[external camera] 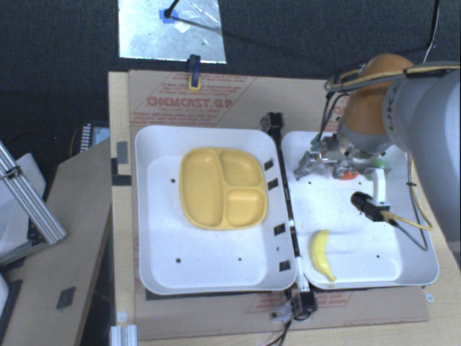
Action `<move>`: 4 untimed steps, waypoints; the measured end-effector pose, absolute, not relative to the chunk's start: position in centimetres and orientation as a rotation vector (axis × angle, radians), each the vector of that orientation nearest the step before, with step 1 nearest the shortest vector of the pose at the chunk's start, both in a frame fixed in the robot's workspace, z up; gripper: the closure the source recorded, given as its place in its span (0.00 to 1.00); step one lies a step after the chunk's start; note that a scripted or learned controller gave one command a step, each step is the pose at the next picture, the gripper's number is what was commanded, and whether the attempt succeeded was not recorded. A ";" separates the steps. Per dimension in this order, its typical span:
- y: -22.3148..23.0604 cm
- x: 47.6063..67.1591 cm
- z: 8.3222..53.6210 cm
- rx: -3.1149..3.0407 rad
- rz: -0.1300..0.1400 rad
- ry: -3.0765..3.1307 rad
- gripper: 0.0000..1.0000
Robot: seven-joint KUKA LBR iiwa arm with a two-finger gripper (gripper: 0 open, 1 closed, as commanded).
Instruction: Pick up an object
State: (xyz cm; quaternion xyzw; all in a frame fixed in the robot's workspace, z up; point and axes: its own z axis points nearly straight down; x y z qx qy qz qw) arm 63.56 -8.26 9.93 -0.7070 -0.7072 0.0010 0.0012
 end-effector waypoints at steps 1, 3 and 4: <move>-8.2 63.6 8.4 -2.221 0.000 -2.222 0.00; -8.8 63.1 14.7 -2.227 -0.006 -2.223 1.00; -9.8 63.0 19.9 -2.227 -0.006 -2.225 1.00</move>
